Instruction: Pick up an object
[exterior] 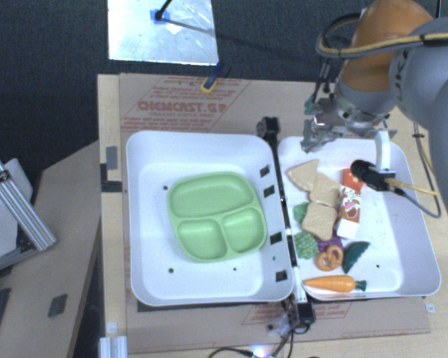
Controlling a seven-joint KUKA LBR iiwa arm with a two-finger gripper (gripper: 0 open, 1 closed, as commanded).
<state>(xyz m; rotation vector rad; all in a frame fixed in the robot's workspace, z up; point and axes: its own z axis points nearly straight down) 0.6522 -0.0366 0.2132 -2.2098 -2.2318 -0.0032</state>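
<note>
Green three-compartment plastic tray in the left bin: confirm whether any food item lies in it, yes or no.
No: the green three-compartment plastic tray has all compartments bare, and the toy food lies in the right white bin.

Red print on the cardboard sheet (181, 104) under the bins seems to read "CHEMCAST GP".

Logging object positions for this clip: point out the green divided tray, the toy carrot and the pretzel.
green divided tray (209, 200), camera view, on its large upper compartment
toy carrot (328, 283), camera view, on its orange body
pretzel (329, 259), camera view, on its brown loop
</note>
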